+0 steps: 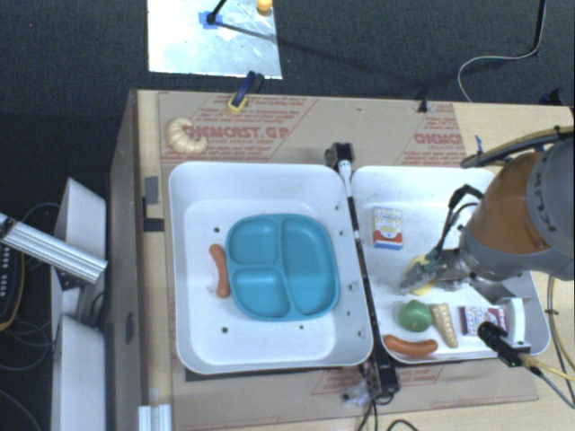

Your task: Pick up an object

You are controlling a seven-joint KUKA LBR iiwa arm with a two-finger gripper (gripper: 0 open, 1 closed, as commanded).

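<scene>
Bench w/ two shallow white bins side by side.

Left bin: holds a blue divided plate, three compartments, sitting roughly centre. An orange sausage-shaped item lies just beside the plate's left edge, long axis running top to bottom of frame; contact w/ plate cannot be confirmed.

Right bin: several items.
- Small white carton w/ red and blue print, upper left area, apart from the rest.
- Green round object, lower area.
- Hot dog in bun, near the front wall, just below the green object.
- Cream cone-shaped item, just right of the green object, appears to touch it.
- Red-and-white packet, right of the cone.
- Yellow item, partly under the tool; identity not clear.

Arm: grey w/ orange band, reaches in from the right, over the right bin. Gripper is low, at the yellow item and just above the green object in frame. Finger state: cannot tell, tips blurred against the yellow item. No object confirmed as held.

Outside bins: cardboard base w/ red print; a pale ridged grub-like toy lies on it, beyond the left bin's far left corner.
</scene>
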